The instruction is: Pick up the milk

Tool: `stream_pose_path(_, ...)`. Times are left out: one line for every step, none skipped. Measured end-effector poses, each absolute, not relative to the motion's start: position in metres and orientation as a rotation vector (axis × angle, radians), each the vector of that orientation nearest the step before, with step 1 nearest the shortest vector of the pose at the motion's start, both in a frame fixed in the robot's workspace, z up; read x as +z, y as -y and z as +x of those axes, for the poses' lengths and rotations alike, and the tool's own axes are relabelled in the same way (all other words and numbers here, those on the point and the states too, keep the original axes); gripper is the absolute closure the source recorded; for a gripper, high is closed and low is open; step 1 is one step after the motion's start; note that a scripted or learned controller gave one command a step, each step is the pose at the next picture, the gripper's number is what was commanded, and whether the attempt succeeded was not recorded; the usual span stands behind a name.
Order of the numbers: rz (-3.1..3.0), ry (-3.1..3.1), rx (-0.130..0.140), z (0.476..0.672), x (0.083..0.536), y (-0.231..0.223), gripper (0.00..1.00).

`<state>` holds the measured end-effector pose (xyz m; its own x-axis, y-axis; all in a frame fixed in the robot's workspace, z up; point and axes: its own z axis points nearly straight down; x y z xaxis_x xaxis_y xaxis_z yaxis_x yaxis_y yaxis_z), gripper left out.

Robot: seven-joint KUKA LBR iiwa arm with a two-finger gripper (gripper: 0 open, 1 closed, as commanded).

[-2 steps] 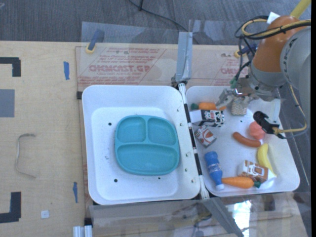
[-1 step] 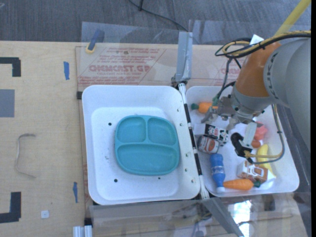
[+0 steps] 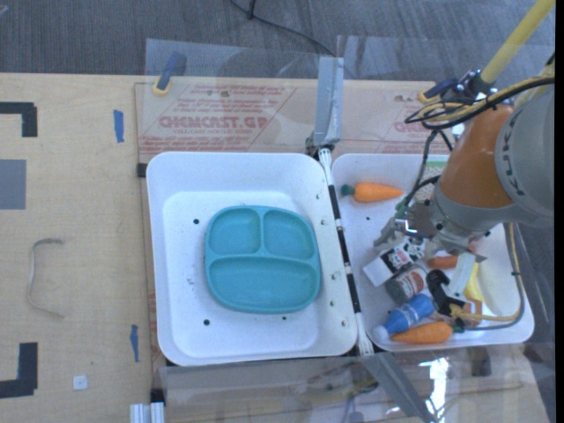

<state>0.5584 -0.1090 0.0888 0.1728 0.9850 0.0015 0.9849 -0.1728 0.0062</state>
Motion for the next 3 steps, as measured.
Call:
stream_pose_path(2.403,-2.005,0.016,0.561,0.100,0.113,1.00)
stream_pose_path(2.403,-2.005,0.014,0.560,0.100,0.113,0.00)
stream_pose_path(2.317,-2.096,0.025,0.496,0.092,0.139,0.00)
